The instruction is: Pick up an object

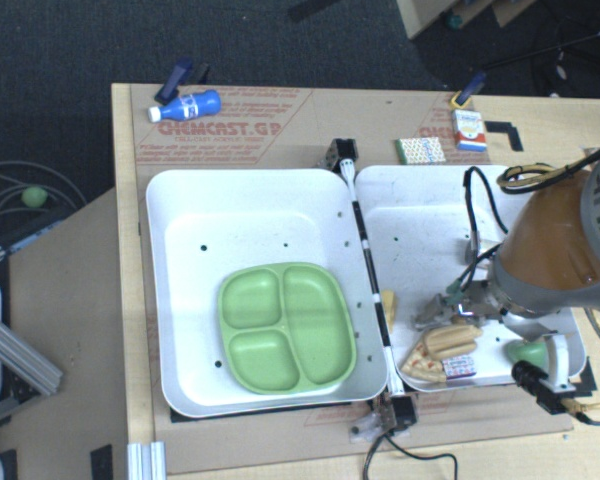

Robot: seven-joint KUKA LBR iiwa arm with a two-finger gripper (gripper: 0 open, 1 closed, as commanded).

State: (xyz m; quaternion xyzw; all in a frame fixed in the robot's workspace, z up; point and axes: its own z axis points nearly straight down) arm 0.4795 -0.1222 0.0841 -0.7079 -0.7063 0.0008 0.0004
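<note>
In the right bin (410, 218), near its front edge, lies a tan bun-shaped object (446, 344) on a clear wrapper with a printed label. My gripper (438, 311) hangs low just above and behind it, reaching in from the right under the grey arm with its orange band (550, 238). A small green object (528, 351) sits at the bin's front right, partly covered by the arm. Nothing can be seen held in the gripper.
The left bin (180, 218) holds a green divided plate (285, 326) at its front. On the bench behind the bins lie a blue-and-white bottle (186, 106), a small patterned card (421, 150) and a small box (468, 130). A black cable (475, 208) loops over the right bin.
</note>
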